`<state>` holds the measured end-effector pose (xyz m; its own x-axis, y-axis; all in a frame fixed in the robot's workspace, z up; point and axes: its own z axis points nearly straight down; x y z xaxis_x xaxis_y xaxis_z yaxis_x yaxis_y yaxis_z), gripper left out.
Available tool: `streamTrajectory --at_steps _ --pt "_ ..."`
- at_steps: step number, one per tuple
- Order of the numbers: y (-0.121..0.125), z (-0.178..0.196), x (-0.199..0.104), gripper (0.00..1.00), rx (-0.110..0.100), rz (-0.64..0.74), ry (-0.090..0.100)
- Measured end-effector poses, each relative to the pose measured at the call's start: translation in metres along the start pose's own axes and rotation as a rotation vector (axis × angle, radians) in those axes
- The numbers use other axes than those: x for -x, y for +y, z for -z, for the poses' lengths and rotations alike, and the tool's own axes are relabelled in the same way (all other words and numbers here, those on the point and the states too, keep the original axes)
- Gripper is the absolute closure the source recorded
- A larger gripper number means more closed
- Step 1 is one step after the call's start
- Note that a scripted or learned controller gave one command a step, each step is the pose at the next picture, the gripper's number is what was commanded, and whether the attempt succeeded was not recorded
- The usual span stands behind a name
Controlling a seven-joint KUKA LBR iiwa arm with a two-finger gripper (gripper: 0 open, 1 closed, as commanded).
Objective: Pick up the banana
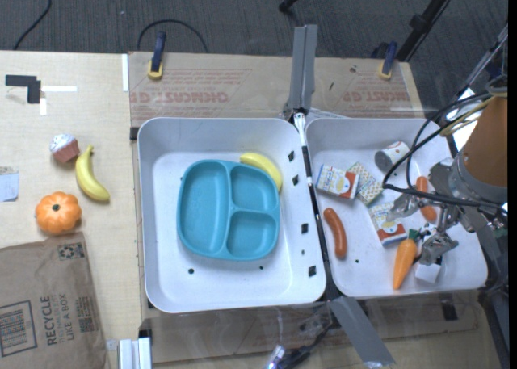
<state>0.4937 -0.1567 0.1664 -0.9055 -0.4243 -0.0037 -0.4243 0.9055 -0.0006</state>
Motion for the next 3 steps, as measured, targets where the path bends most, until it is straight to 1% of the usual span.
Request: streamTrajectory --at_steps 1,2,3 --pt "-0.025 -0.022 -0.017 0.00 0.002 0.241 0.001" --pt "-0.064 0.034 -0.014 0.00 0.003 0.995 -0.002" --pt "-0.044 0.103 -0.037 0.00 0.005 1.590 -0.004"
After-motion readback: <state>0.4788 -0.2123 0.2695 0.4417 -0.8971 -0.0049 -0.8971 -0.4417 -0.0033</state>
